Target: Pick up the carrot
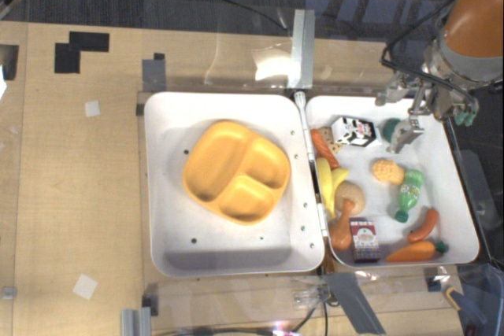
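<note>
I read no clear writing: milk carton (352, 131) shows black-and-white print, small red box (363, 238) label too blurred. Carrot (412, 252) lies flat at near edge of right bin (465, 201), well apart from claw (408, 131) at far side. Carrot orange, tapered, green stub. Claw seems empty; I cannot tell its opening.

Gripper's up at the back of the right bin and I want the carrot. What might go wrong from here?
1. The gripper hangs near the bin's far edge, while the carrot lies at the near edge, so it likely has to cross the crowded bin.
2. The carrot lies close against the bin wall, leaving little finger room on that side.
3. The orange sausage sits just above the carrot and the red box beside it; either could be nudged or grabbed instead.
</note>
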{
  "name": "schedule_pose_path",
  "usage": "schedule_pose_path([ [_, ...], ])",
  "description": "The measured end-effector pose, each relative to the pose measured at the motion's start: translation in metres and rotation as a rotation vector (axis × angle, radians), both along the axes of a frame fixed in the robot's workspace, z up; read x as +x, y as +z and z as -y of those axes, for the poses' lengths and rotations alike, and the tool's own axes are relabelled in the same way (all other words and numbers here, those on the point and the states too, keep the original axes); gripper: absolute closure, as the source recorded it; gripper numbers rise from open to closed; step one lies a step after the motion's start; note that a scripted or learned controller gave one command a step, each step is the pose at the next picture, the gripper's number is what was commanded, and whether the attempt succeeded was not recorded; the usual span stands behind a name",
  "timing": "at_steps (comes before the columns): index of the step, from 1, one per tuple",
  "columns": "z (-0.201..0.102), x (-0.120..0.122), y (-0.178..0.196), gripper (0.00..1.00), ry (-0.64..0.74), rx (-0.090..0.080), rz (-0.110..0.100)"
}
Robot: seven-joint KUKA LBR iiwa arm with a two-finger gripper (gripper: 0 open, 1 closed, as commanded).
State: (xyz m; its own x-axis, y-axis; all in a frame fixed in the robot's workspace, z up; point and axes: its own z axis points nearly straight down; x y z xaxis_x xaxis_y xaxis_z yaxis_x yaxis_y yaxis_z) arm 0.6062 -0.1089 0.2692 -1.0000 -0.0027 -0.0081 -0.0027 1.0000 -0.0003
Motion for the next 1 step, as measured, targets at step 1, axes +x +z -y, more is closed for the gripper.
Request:
schedule_pose_path([
  [1, -0.0077, -0.0174, -0.1122, 0.00, -0.147, 0.002, -0.007],
])
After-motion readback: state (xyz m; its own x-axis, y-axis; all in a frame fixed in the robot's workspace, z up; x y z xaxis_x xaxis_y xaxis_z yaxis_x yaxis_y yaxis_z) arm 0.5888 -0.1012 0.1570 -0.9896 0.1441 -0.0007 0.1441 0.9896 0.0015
